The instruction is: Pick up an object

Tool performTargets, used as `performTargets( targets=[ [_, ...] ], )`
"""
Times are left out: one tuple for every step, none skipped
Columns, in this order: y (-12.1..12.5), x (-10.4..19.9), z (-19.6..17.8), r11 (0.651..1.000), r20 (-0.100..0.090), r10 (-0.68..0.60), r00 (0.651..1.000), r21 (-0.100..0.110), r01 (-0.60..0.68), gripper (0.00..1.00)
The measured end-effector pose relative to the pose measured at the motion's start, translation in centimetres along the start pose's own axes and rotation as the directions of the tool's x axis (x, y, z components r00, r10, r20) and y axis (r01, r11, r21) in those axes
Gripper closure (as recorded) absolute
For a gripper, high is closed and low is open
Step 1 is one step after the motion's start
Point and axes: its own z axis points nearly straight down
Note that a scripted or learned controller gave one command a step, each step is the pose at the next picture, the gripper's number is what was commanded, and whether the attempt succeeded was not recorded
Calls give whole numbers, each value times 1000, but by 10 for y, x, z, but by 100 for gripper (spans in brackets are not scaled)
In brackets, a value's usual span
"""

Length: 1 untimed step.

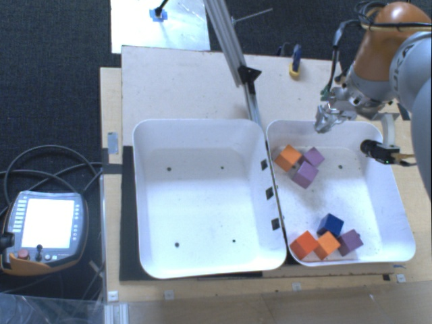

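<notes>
The right bin [395, 211] holds two clusters of small blocks. Near its back left lie an orange block [289, 157] and two purple blocks [313, 156] [304, 173], touching one another. Near its front sit a blue block [331, 224], two orange blocks [304, 244] [329, 244] and a purple block [350, 241]. My gripper [325, 123] hangs over the back rim of the right bin, above and to the right of the back cluster. Nothing shows between its fingers.
The left bin [145, 201] lies beside the right one. A slanted metal pole [229, 39] crosses above the bench to the bins' shared back corner. A yellow and blue clamp [295, 63] sits on the bench behind. A teach pendant [44, 231] lies at the far left.
</notes>
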Motion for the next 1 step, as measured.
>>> performTargets(
  targets=[
    [2, 0, -50, 1000, 0, 0, 1000, 2, 0, 100]
  ],
)
